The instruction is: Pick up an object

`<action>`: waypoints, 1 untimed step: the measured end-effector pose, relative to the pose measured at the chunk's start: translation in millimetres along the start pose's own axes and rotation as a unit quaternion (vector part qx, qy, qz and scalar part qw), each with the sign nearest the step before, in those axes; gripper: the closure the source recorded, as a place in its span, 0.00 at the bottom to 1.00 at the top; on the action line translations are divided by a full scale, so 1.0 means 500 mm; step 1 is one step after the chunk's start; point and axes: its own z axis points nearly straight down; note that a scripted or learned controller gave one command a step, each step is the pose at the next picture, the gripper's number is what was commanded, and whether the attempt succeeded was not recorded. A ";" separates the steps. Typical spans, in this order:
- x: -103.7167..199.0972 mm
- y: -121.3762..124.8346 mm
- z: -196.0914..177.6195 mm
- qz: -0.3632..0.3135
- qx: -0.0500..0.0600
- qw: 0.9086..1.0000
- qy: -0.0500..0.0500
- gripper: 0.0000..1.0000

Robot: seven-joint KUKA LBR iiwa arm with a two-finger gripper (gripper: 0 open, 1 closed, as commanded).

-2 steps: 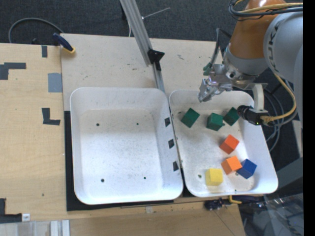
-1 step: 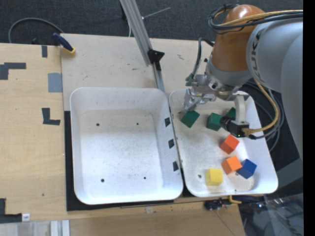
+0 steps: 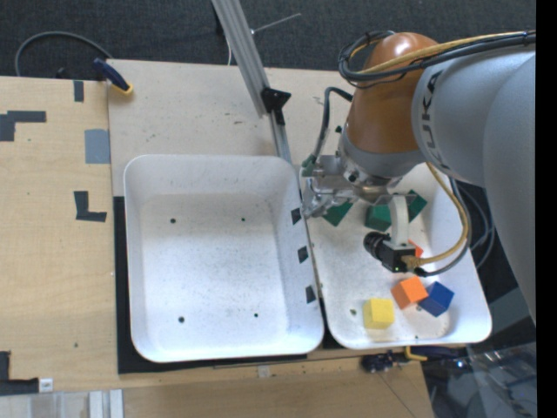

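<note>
Presently catalogued, bench with two bins:

Left bin (image 3: 213, 259): shallow, white, speckled floor with a few small dark dots; sits beside the right bin, rims touching along the shared edge.

Right bin (image 3: 466, 320): shallow, white, holds all the loose pieces; its far half is covered by the arm.

Arm (image 3: 452, 103): grey with an orange band, reaching in from the right, wrist over the far half of the right bin.

Gripper (image 3: 335, 200): low over the right bin's far left corner, close to the shared edge; whether it is wide, narrow or holding anything cannot be told.

Green blocks (image 3: 379, 215): several dark green pieces in the far part of the right bin, directly beneath the wrist, partly hidden.

Yellow block (image 3: 379, 313): near edge of the right bin, toward its left side.

Orange block (image 3: 408, 293): just right of the yellow block, touching the blue one.

Blue block (image 3: 438, 298): toward the right bin's near right corner.
</note>
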 end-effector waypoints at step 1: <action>0.102 -0.055 -0.020 -0.001 -0.001 1.000 0.001 1.00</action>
